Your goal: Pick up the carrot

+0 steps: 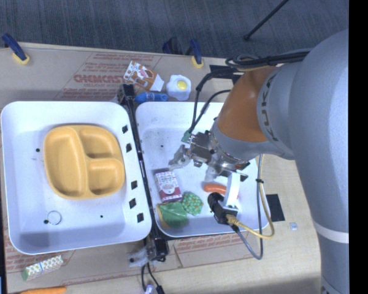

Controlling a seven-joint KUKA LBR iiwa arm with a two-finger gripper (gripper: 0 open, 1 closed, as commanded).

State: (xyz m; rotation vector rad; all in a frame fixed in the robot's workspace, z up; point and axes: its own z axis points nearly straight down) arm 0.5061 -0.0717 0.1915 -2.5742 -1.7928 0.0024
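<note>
On the desk (80,72) the left bin (24,121) holds a divided plate (84,161) at its middle. In the right bin (165,127), a packet (167,185) lies left of the carrot (213,188), a leafy toy (173,213) sits nearer, and the claw (190,155) hangs over the bin's middle.

One camera above the bench (55,60) looks down aslant on both white bins (17,164), arm (306,103) entering at right.
</note>
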